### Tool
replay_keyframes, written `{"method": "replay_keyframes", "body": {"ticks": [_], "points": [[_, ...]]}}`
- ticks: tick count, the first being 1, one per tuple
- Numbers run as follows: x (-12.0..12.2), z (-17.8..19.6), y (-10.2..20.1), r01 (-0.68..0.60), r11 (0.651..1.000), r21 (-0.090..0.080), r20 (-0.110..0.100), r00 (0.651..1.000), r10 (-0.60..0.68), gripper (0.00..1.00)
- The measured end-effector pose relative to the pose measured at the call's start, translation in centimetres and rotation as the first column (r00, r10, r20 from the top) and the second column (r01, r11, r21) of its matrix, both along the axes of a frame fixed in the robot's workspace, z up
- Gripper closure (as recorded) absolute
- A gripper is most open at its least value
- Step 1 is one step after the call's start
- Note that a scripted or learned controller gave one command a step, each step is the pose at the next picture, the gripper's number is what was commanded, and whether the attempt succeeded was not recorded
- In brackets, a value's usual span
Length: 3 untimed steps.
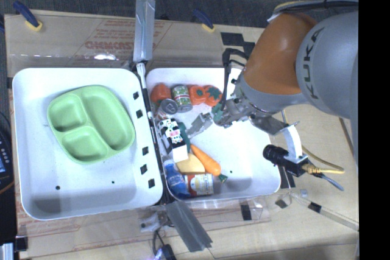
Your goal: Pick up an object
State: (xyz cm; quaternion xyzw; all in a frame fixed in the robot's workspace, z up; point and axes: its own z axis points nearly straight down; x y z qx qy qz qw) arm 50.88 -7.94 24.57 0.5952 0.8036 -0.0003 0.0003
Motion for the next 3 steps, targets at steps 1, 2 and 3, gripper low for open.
{"method": "replay_keyframes", "body": {"ticks": [1, 2, 3], "points": [[-2.3, -11.5, -2.7, 0.050, 0.999, 0.001, -0.007, 0.999, -0.050, 0.00], [-3.1, -15.2, -6.6, 0.077, 0.997, 0.004, -0.001, 0.997, -0.077, 0.00], [-2.8, -13.9, -6.4, 0.069, 0.998, 0.006, 0.005, 0.998, -0.069, 1.00]]}}
